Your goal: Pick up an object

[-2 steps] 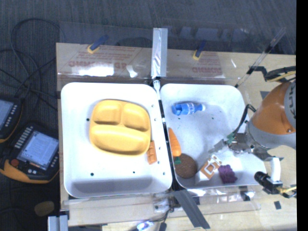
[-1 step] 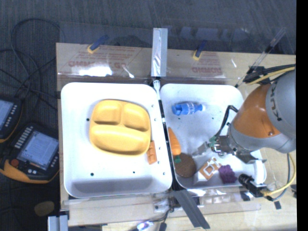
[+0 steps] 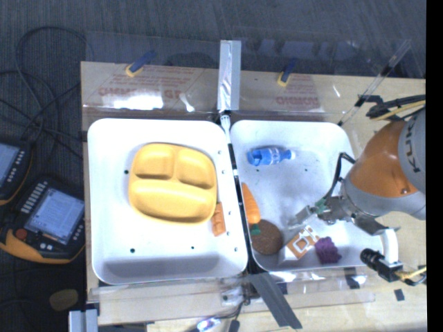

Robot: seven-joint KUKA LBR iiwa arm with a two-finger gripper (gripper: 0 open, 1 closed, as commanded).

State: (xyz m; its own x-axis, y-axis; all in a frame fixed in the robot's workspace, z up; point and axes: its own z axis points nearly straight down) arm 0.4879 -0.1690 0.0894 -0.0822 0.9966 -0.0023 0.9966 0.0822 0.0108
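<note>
My gripper [image 3: 311, 215] hangs low over the right bin [image 3: 325, 133], toward its front right part. Just below it lie a small orange-and-white box [image 3: 302, 244] and a purple bunch of grapes [image 3: 328, 250]. A brown round object [image 3: 266, 237] rests to the left of the box. An orange carrot [image 3: 250, 203] lies along the bin's left wall, and a blue bottle [image 3: 270, 156] lies on its side near the back. Nothing is visibly held by the gripper.
The left bin [image 3: 111, 254] holds a yellow divided plate [image 3: 173, 182] and a small orange piece [image 3: 219, 220] by its right wall. The arm's orange band [image 3: 384, 161] overhangs the right bin's right edge. Black fittings [image 3: 377, 261] sit at the front right.
</note>
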